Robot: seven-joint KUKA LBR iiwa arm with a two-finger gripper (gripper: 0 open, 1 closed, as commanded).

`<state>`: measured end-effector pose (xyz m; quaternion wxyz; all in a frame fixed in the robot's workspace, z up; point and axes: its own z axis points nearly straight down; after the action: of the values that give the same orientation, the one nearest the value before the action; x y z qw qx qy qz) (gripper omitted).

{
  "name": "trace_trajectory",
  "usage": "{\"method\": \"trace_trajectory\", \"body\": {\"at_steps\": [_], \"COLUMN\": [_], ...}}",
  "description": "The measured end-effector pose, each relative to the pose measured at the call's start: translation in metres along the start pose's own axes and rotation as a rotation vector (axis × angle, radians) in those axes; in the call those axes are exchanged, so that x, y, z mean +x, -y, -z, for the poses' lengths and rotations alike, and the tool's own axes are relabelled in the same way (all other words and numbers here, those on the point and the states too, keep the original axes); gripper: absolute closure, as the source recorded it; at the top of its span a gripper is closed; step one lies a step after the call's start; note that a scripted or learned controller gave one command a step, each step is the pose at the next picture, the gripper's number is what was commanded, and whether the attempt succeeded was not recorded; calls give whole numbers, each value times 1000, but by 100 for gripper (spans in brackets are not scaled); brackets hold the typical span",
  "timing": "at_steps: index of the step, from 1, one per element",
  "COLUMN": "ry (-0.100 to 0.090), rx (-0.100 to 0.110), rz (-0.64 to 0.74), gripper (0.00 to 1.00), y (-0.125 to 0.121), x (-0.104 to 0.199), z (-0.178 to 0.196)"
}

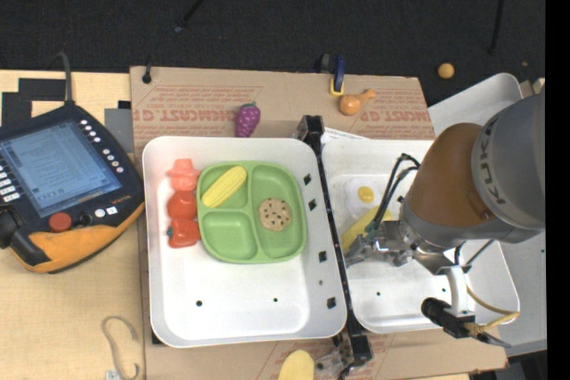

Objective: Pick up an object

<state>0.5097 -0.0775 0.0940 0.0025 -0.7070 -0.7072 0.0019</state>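
My gripper (pixel 372 246) is low in the right bin (pixel 392 316), at its left side, under the grey arm with its orange band (pixel 450 182). A yellow object (pixel 356 231) lies right against the gripper's upper left, partly hidden by it. Whether it is held cannot be seen. A fried egg toy (pixel 364 194) lies just beyond it in the same bin. In the left bin (pixel 232 307) a green divided plate (pixel 240 240) carries a corn cob (pixel 222 185) and a cookie (pixel 274 214). Red and pink toys (pixel 183 205) sit beside the plate's left edge.
On the cardboard behind the bins lie a purple grape bunch (pixel 248 118) and an orange pear-like toy (pixel 354 102). A yellow object (pixel 297 364) sits in front of the bins. A teach pendant (pixel 62 182) lies at the left on the bench.
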Motion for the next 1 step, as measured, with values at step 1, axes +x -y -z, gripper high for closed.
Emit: {"method": "trace_trajectory", "body": {"at_steps": [1], "ry": [-1], "rx": [0], "rz": [-8], "gripper": [100], "y": [0], "x": [-2], "z": [12]}}
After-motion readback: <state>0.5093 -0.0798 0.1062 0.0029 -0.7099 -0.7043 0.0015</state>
